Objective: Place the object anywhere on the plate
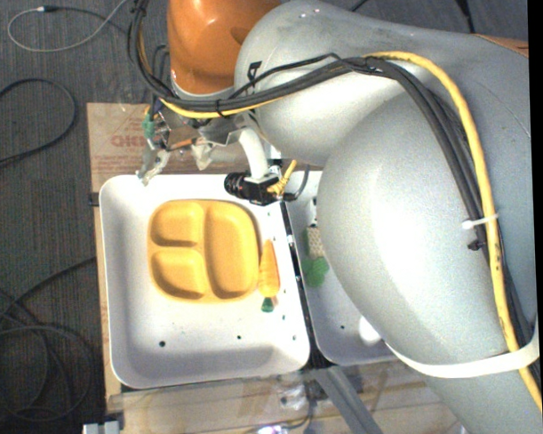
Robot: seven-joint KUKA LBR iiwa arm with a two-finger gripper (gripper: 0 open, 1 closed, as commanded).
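A yellow divided plate (204, 250) lies in the left white bin (143, 350). An orange toy carrot (268, 267) with a green tip lies on the bin floor, touching the plate's right rim. My gripper (175, 160) hangs over the bin's top edge, above the plate and well away from the carrot. Its fingers (148, 167) are spread open with nothing between them. The arm's grey body covers most of the right bin.
In the right bin (334, 343), a green piece (316, 271) and a beige piece (315, 243) lie by the left wall, partly under the arm. Cables trail on the dark floor at the left. A brown board (117, 137) lies under the bins.
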